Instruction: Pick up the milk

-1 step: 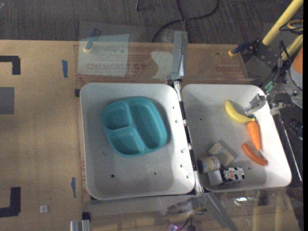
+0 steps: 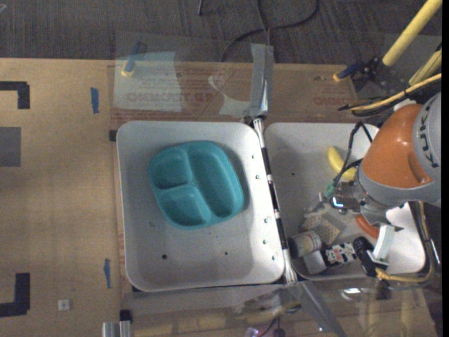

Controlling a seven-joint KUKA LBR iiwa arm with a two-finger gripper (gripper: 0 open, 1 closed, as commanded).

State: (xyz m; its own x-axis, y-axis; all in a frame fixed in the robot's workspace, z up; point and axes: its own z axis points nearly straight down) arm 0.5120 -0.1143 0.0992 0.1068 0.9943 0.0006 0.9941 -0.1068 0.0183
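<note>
We are looking down at a slant on the worktop [image 2: 63, 209], a brown surface carrying two shallow white bins side by side. The left bin [image 2: 140, 258] is holding a teal divided plate [image 2: 198, 183] with three compartments, sitting a little toward the bin's far half and apart from its walls.

The right bin [image 2: 298, 160] is holding a cluster of small things in its near part. The milk [image 2: 339, 253], a small carton with a black and white cow pattern, is lying on its side close to the bin's near wall. Just to its left a grey can [image 2: 306, 243] is lying beside it, and we cannot tell whether the two are touching. A yellow banana [image 2: 338, 161] is resting farther back in the same bin, well apart from the milk, and partly hidden by the arm.

The arm [image 2: 400, 156] is reaching in from the right, its orange band bulking over the right bin. The gripper [image 2: 335, 203] is hanging low above the cluster, behind the milk and apart from it. We are seeing nothing clearly between the fingers, and the picture is too crowded and blurred there for us to tell whether they are released or clenched
</note>
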